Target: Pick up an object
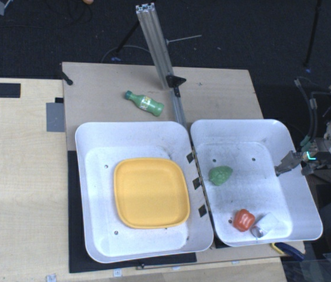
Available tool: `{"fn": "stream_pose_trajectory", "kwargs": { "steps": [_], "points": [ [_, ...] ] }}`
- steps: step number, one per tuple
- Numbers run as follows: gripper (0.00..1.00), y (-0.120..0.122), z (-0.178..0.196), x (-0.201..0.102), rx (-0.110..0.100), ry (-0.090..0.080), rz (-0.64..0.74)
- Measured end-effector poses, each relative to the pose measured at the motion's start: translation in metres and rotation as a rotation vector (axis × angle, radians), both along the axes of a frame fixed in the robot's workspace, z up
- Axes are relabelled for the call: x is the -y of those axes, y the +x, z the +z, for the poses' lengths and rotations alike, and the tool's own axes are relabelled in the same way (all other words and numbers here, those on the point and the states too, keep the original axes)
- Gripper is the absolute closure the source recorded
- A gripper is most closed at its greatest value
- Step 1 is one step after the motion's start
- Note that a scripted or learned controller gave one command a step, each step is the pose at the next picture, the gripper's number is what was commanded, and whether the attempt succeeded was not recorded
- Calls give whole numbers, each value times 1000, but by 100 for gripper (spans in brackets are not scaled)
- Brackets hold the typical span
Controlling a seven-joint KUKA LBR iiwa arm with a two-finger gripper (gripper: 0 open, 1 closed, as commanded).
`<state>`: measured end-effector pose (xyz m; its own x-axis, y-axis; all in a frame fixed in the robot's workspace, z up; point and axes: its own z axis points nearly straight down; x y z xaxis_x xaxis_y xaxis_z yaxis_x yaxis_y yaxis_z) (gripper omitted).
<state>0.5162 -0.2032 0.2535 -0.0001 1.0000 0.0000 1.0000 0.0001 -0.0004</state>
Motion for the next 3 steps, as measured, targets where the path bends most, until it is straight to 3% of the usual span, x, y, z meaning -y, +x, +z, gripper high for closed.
{"fn": "stream_pose_trajectory", "kwargs": {
  "steps": [1,3],
  "points": [
    [0,0,0,0,0,0,0],
    [0,-4,-126,-4,-6,2,1]
  ]
}}
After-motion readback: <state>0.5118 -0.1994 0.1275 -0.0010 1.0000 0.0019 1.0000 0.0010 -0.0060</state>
